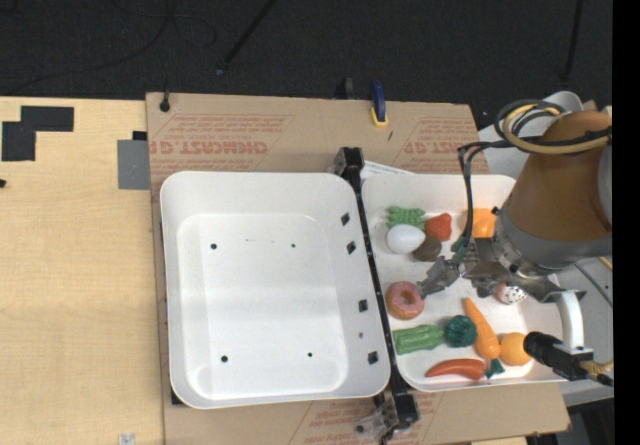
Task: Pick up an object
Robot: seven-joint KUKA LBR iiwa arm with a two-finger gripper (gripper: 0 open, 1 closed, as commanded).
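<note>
Camera view shows us the arm [560, 193] reaching in from the right over the right bin [400, 195], its orange band hiding much of that bin's far corner. Our gripper [447, 271] hangs low among the toys, near a white egg [405, 238] and a pink donut [405, 300]; it reads as a dark blur, so we cannot tell how it stands or whether anything sits in it. A brownish thing beside the egg is too dim to name. We make out a green piece [406, 216], a red lump [438, 226], a carrot [482, 329], a red pepper [455, 369] and a green stalk [418, 338]. An orange item [483, 223] is partly covered by the arm. The left bin [262, 288] lies beside it.
</note>
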